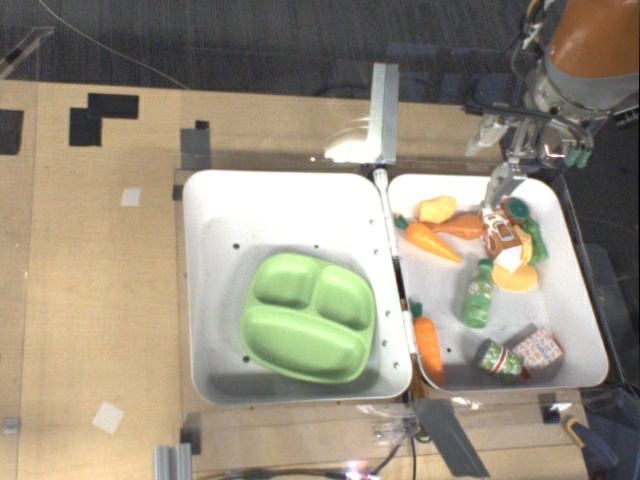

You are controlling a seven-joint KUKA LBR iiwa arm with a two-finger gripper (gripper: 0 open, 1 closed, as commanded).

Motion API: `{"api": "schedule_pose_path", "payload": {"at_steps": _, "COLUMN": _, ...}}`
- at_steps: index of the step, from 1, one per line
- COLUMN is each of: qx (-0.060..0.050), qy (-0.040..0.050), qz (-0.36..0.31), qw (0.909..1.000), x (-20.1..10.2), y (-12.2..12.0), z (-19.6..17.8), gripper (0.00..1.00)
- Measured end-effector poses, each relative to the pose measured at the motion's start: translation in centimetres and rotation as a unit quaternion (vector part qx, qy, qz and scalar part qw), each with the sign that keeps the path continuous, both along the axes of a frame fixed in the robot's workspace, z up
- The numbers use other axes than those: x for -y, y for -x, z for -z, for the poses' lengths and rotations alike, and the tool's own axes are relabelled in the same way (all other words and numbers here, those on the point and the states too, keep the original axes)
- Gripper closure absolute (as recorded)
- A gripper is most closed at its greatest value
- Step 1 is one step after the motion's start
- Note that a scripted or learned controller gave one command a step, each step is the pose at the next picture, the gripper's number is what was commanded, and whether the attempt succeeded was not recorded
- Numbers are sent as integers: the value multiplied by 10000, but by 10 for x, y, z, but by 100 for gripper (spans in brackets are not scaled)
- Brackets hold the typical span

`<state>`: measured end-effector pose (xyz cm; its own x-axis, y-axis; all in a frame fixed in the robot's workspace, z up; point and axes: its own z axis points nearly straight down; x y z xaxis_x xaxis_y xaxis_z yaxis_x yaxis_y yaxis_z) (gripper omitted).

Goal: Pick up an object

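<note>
Toys fill the right bin (590,353): small can (499,359) nearest, green bottle (478,298), carrots (433,240) beyond. All look light, hard, slick; the bottle's waist suits gripping. Farthest, the hand (502,186) hovers, grip state unclear.

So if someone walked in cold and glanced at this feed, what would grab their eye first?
Probably the bright green divided tray, sitting alone in the left bin. Next, the jumble of toy food in the right bin: carrots, a green bottle, a small can. The gripper hangs over that bin's far edge.
</note>
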<state>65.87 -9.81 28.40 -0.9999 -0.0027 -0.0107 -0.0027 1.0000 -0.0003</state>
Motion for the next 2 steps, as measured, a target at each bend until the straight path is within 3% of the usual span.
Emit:
{"api": "schedule_pose_path", "payload": {"at_steps": 1, "qx": -46, "qy": -2, "qz": -82, "qw": 10000, "x": 39, "y": 9, "z": 146, "gripper": 0}}
{"api": "schedule_pose_path", "payload": {"at_steps": 2, "qx": 20, "qy": 5, "qz": 142, "qw": 9999, "x": 58, "y": 37, "z": 195, "gripper": 0}}
